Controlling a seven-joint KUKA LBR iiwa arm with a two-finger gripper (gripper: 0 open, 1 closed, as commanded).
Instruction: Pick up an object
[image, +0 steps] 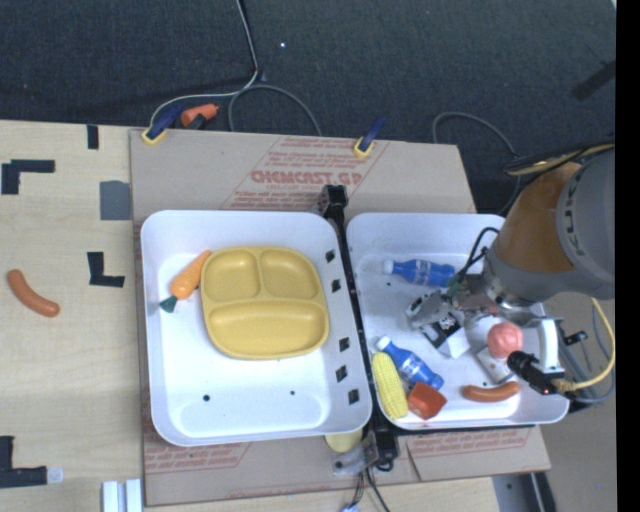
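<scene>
2 bins are seen on the table; the end effector (437, 318) is lowered into the right bin (365, 232) among bottles, corn and sausage. Finger state cannot be told. Nothing is seen grasped; pickup remains.

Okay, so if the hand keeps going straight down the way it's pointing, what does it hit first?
Most likely the bare white floor of the right bin. The hand points down and slightly left in the camera view, between the upper blue bottle and the lower bottle. Depth is hard to judge, so it could graze either.
</scene>
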